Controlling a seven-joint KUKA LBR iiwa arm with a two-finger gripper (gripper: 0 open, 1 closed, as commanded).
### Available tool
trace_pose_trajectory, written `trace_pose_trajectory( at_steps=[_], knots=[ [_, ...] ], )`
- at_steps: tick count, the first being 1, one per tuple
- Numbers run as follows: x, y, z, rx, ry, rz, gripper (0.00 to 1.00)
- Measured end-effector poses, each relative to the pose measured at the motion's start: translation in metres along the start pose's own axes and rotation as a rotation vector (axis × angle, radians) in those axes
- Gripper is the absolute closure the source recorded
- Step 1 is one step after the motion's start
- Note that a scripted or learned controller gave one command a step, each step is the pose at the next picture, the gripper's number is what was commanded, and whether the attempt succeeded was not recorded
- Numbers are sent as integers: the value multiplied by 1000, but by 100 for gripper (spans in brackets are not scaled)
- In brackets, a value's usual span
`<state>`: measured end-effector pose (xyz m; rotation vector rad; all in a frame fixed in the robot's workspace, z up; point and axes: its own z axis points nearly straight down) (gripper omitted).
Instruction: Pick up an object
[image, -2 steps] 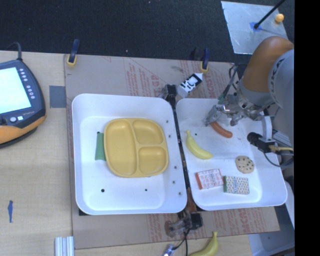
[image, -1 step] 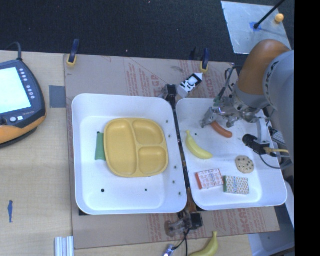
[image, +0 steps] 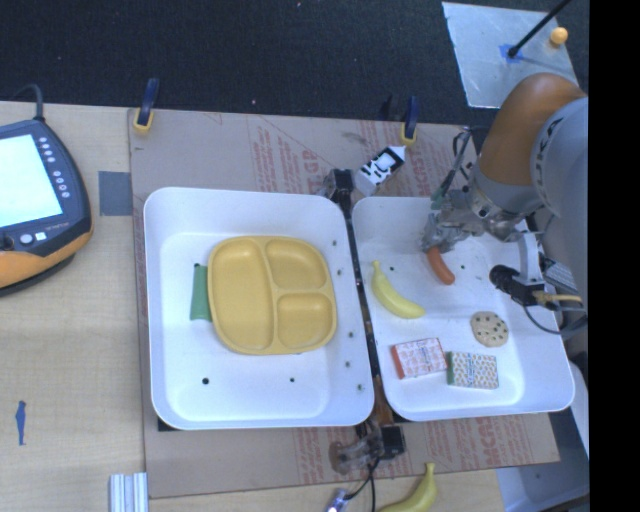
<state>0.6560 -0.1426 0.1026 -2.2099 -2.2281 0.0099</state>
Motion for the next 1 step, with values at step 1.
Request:
trace_pose_trajectory(
  at_steps=[1],
  knots=[
    [45,-21,-53,-2,1,2,100]
  ],
)
